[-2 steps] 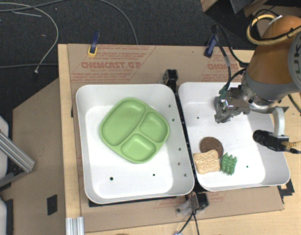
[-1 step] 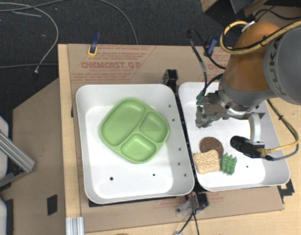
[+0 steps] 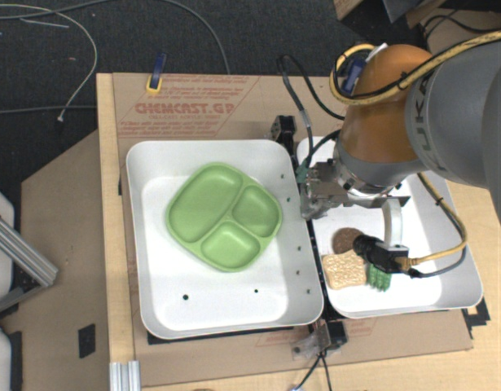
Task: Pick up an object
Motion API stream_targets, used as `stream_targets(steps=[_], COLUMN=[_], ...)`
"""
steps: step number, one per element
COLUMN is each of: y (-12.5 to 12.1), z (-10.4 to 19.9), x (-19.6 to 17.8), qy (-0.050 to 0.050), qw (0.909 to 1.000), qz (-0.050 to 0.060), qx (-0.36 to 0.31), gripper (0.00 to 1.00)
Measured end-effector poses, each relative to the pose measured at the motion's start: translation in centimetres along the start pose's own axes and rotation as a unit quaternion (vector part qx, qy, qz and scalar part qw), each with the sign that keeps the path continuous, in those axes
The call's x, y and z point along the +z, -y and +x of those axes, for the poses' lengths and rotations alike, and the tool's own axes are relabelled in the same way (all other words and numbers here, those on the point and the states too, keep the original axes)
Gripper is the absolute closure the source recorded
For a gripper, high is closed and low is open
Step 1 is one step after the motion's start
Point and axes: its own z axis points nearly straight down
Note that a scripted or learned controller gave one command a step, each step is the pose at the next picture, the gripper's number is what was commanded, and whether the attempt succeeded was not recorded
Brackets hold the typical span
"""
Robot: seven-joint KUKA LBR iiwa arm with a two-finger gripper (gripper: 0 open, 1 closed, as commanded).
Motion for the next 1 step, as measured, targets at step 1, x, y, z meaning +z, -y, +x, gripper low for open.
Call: stream_targets(steps=[1], y=[0.95], z=[5.15], x=[-1.45], qy=[0.0], qw=[1.0], qz=[-0.003], qx=[-0.001], gripper=[1.0])
